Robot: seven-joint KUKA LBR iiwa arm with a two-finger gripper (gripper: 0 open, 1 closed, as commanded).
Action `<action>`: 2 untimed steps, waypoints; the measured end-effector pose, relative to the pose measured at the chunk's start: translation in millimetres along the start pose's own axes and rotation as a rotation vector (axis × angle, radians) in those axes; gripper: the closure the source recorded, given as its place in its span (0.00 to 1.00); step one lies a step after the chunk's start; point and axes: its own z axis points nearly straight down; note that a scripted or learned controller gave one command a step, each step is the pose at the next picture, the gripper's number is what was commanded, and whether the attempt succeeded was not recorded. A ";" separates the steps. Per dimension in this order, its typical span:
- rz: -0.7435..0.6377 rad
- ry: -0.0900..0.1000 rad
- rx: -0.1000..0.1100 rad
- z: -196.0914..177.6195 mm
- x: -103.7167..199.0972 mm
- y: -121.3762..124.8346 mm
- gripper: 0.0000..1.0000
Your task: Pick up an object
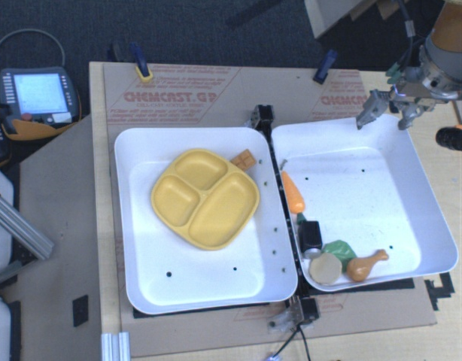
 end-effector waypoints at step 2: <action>-0.005 -0.001 -0.010 49.9 5.5 9.5 0.00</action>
